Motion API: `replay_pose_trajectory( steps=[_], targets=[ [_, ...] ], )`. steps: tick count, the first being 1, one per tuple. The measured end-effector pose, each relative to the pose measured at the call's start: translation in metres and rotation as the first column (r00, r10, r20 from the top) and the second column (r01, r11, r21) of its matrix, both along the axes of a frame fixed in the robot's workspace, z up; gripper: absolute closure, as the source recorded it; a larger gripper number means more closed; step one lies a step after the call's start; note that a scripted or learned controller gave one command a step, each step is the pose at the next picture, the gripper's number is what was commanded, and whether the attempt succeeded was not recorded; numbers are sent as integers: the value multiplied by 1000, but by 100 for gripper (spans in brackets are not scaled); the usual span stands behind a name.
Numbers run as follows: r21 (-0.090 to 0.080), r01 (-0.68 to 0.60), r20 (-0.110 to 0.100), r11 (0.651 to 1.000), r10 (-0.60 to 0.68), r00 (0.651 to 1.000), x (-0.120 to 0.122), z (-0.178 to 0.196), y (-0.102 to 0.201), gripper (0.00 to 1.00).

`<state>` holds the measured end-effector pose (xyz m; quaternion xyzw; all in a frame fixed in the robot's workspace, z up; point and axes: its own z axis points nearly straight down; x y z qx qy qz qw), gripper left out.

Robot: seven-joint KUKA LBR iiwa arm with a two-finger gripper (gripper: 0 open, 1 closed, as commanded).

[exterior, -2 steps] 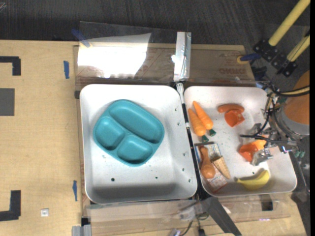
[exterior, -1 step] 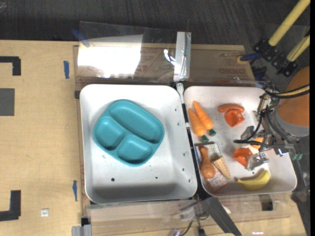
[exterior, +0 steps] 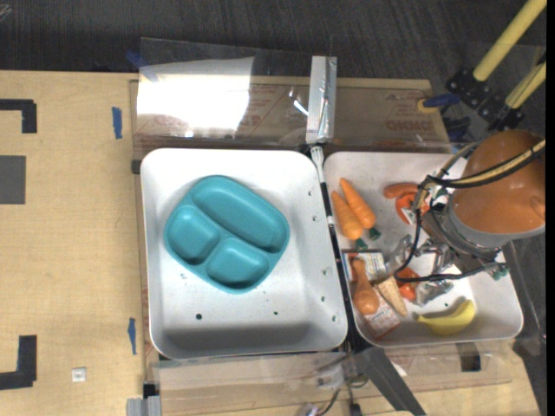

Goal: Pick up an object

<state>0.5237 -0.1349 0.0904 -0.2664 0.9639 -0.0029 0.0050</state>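
The gripper (exterior: 414, 265) is lowered among toy food in the right bin (exterior: 512, 319), lower right; its grip cannot be told.

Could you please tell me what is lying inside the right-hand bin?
In the right bin: two carrots, a banana and a packet. The arm covers the rest.

- The arm (exterior: 499, 199) is showing a rounded orange band, glossy under the light, just above its wrist.
- A grey metal ring is sitting below the band.
- Black and yellow cables (exterior: 499, 167) are looping across the band.
- Thin wires are trailing around the gripper (exterior: 422, 264).
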Motion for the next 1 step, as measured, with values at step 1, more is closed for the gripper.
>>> replay_pose_trajectory(
  steps=[1],
  targets=[
    [2,-171,4,985,171,985,99,0,18,100]
  ],
)
